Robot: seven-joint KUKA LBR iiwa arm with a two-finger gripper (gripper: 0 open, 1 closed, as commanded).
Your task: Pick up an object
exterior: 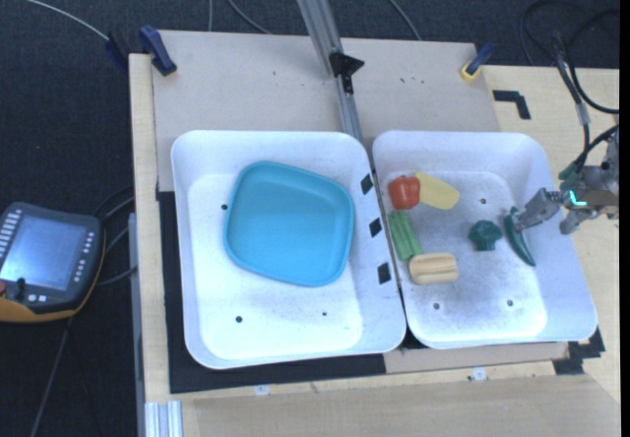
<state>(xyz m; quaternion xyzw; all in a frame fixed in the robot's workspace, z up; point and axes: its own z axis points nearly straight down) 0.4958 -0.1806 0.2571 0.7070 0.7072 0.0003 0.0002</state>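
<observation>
The right bin [512, 155] holds several toy foods. A red piece [404, 192] and a yellow piece [439, 193] lie at its back left. Below them are a light green stick [404, 233] and a tan roll [433, 268]. A small dark green lump [483, 234] sits mid-bin. Just to its right, a dark green curved piece [520, 240] lies by the bin's right wall. My gripper [539, 211] reaches in over that wall, its tip right at the upper end of the curved piece. Whether it touches or grips the piece is unclear.
The left bin [197, 228] holds a large blue square plate [290, 223]. A metal pole [325, 27] slants down to the divide between the bins. Black clips [375, 226] sit along that divide. A teach pendant [44, 258] lies off the bench at left.
</observation>
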